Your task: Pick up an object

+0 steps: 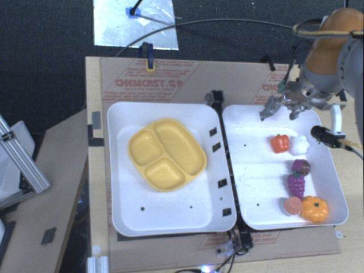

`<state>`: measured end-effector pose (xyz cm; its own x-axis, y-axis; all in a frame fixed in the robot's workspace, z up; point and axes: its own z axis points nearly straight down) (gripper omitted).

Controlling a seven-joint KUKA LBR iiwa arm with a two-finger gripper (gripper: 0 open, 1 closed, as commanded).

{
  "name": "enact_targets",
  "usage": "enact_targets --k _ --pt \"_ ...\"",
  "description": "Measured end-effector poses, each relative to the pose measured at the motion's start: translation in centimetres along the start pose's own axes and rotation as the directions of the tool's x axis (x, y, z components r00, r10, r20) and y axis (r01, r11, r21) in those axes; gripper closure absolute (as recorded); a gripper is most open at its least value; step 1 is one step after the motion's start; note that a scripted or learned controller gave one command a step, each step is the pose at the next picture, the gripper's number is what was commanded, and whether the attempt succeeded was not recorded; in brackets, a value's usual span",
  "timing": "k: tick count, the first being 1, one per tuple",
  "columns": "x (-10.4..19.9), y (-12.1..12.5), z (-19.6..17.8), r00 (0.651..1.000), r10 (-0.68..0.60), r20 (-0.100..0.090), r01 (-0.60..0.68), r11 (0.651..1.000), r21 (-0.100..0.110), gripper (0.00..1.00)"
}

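Jaws (281, 110) hung apart, empty, over right bin (256, 203) far edge. Toy pepper (279, 144) lay below them, other toys along the right wall. Yellow tray (166, 153) in left bin (122, 209). Bench (187, 75) cardboard-topped, dark floor behind.

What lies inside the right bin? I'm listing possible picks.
Right bin holds a red pepper, white piece, grapes, pumpkin and a pink slice, partly covered by the pumpkin.
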<state>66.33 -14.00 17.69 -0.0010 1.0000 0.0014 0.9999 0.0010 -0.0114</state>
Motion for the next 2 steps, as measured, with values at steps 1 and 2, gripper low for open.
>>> enact_targets --k 1,2 --pt "0.0 0.3 -0.9 1.0 -0.002 0.002 0.002 1.0 -0.013 0.0" --pt "-0.5 0.3 3.4 1.0 -0.001 0.002 0.001 1.0 -0.01 0.0"
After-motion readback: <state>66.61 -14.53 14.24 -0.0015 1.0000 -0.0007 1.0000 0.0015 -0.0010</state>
